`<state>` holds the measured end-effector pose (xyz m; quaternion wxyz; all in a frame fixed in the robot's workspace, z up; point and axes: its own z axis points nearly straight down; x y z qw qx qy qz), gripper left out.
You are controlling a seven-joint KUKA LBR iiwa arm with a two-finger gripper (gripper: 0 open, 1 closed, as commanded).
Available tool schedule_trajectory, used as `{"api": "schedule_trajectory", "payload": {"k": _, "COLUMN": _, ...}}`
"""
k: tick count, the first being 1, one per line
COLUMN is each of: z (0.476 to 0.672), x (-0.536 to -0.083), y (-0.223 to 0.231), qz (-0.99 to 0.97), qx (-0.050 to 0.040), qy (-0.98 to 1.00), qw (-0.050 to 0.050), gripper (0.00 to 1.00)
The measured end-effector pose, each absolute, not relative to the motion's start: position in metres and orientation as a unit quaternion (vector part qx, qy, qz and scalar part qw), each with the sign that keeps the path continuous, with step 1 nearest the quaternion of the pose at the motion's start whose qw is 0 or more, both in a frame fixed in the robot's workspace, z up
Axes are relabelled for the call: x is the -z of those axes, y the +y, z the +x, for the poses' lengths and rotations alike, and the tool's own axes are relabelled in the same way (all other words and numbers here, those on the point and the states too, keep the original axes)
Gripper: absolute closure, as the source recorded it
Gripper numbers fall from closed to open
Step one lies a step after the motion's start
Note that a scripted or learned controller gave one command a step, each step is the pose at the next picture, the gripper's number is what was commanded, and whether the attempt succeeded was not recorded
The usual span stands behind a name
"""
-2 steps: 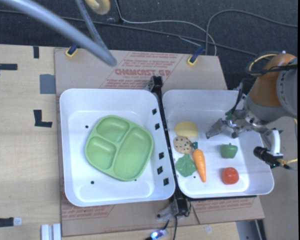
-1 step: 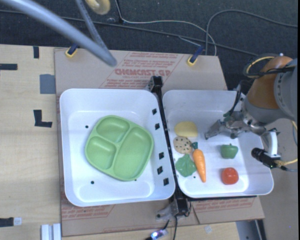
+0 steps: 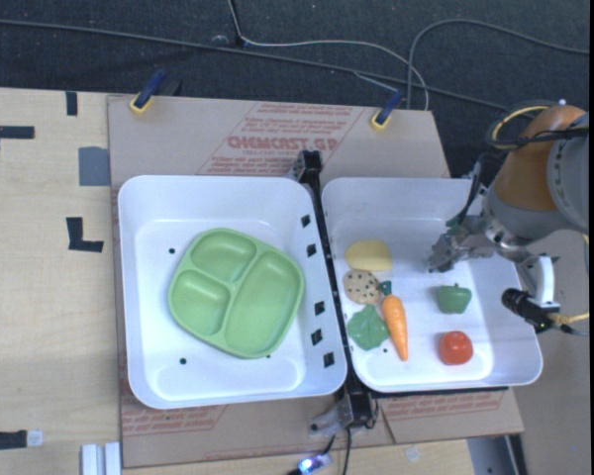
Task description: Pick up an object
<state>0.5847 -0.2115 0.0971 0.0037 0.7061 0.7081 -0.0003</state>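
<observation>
Gripper (image 3: 444, 256) over right bin (image 3: 416, 198), middle-right of frame; can't tell my finger state. Nothing held. Green pepper (image 3: 454, 298) just below-right of me, tomato (image 3: 456, 347) beyond, carrot (image 3: 395, 327) left. Pick not started.

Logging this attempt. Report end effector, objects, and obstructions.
End effector above right bin, nothing seen between fingers. Green pepper nearest, tomato below it. Carrot, cookie clustered left; pepper approach unobstructed.
</observation>
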Motion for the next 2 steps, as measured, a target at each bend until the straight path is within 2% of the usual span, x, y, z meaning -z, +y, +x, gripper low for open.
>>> {"api": "schedule_trajectory", "payload": {"k": 1, "z": 0.586, "x": -0.14, "y": -0.215, "qz": 0.707, "qx": -0.0005, "qy": 0.707, "qw": 0.001, "gripper": 1.0}}
{"api": "schedule_trajectory", "payload": {"k": 2, "z": 0.589, "x": -0.203, "y": -0.216, "qz": 0.707, "qx": -0.0011, "qy": 0.708, "qw": 0.003, "gripper": 1.0}}
